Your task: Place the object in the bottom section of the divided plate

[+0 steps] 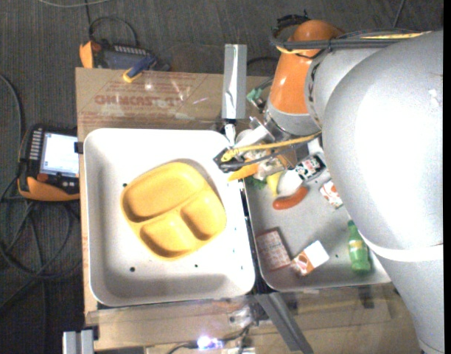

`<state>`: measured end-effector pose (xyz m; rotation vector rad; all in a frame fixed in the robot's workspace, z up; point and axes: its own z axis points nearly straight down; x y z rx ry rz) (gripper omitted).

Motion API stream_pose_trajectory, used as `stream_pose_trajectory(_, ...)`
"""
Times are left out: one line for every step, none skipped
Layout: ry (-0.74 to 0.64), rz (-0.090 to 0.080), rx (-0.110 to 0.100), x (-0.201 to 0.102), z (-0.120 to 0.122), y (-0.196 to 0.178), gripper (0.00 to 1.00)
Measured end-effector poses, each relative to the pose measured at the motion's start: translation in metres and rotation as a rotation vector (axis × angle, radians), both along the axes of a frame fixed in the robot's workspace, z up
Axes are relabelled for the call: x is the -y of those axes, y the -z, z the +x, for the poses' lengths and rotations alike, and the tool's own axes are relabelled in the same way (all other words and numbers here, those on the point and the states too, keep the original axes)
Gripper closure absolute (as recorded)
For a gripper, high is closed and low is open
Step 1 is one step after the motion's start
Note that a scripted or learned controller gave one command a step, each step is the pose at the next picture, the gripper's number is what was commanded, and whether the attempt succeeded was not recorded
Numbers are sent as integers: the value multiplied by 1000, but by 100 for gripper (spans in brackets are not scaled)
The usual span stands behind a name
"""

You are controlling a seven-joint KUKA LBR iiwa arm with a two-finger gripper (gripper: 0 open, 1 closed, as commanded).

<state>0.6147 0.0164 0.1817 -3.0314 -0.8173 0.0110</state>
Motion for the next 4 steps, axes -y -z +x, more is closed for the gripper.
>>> stream_pose_trajectory(104,0,0,2,-29,-2,100)
stream_pose_trajectory(105,0,0,2,-29,-2,0)
stream_pose_trajectory(105,1,-5,3,-30,-9,100)
stream_pose_trajectory(-42,-1,1,-87,-20,0,100)
